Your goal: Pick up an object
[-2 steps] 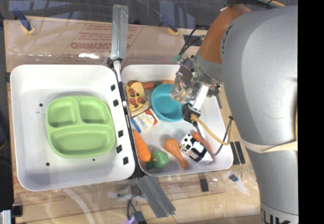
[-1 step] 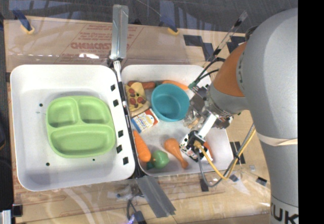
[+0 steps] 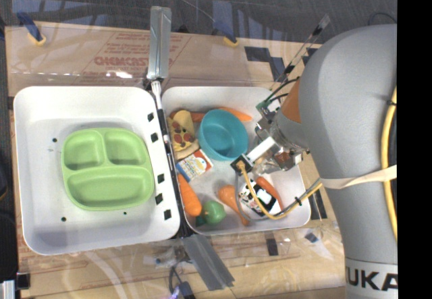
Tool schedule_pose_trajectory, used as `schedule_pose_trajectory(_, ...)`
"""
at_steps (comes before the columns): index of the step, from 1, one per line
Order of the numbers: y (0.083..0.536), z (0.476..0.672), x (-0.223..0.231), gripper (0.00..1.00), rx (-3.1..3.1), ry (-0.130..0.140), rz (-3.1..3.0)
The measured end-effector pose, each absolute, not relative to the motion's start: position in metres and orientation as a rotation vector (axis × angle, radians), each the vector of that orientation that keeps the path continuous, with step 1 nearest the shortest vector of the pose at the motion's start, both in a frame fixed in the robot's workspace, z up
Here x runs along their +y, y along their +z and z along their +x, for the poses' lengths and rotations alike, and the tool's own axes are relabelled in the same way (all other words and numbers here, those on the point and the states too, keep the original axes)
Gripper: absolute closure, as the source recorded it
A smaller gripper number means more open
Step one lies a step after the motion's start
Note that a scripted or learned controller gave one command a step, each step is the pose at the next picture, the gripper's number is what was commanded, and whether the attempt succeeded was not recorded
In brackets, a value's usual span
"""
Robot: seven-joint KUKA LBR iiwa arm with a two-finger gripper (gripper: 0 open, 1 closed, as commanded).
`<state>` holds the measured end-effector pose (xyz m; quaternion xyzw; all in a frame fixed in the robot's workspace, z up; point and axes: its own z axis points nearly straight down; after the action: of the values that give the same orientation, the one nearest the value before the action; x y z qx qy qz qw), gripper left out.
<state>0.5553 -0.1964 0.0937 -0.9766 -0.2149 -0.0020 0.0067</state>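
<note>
The right bin (image 3: 223, 92) holds several toy foods. A teal bowl (image 3: 223, 134) stands in its middle, with a pizza slice (image 3: 181, 130) to its left and a small printed carton (image 3: 194, 166) below that. An orange carrot (image 3: 190, 198) and a green pepper (image 3: 214, 212) lie at the bin's front left, and an orange piece (image 3: 231, 198) lies beside them. My gripper (image 3: 255, 168) is low inside this bin, just right of the bowl and above a red-orange piece (image 3: 268, 188). The wrist hides what lies under it.
The left bin (image 3: 27, 156) holds a green divided plate (image 3: 106, 168). A grey bar (image 3: 159, 44) stands behind the wall between the bins. The arm's large grey body (image 3: 351, 115) covers the right bin's right side.
</note>
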Motion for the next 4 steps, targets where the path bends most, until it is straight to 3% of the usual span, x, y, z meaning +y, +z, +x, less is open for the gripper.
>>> schedule_pose_trajectory(1,0.093,0.583,-0.154,1.0,-0.327,0.001,-3.123)
schedule_pose_trajectory(2,0.132,0.632,-0.183,1.0,-0.328,-0.003,-3.123)
schedule_pose_trajectory(3,0.094,0.6,-0.199,1.0,-0.702,-0.005,-3.044)
schedule_pose_trajectory(4,0.094,0.605,-0.136,1.0,-0.364,0.0,-3.132)
